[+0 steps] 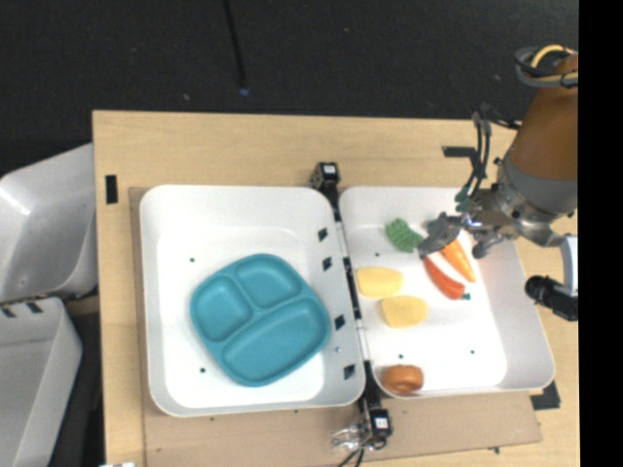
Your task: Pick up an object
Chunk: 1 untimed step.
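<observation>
My gripper (460, 238) hangs over the upper right part of the right bin (516, 358), its two grey fingers spread open. An orange carrot (459, 259) lies just below them, its upper end between the fingertips, and a red pepper (443, 277) lies right beside it. A green leafy piece (401, 233) sits to the left of the gripper. Two yellow pieces (380, 281) (403, 310) rest in the middle of the bin. A brown-orange lump (402, 378) sits by the bin's near left corner.
The left bin (165, 261) holds a blue divided plate (257, 317). Black clips (348, 261) run along the seam between the bins. The arm's orange band (547, 134) rises at the right, over the bench edge.
</observation>
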Each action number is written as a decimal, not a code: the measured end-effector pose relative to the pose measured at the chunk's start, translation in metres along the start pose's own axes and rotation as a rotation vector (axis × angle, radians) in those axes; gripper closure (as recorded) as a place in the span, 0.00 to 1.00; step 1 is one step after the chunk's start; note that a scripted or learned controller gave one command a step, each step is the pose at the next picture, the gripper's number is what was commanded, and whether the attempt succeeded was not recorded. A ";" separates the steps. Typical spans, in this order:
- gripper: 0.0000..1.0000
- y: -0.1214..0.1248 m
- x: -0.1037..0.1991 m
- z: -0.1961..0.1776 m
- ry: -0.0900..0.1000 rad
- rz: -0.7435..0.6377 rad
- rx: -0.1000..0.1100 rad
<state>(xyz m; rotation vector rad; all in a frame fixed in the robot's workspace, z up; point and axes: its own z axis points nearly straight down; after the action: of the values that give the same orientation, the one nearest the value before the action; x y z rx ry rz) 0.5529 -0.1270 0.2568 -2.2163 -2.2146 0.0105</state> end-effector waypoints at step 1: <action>0.00 0.002 0.000 -0.006 -0.002 -0.002 -0.012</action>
<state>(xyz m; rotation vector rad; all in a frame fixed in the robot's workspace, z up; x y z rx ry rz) 0.5551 -0.1269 0.2629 -2.2205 -2.2242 -0.0007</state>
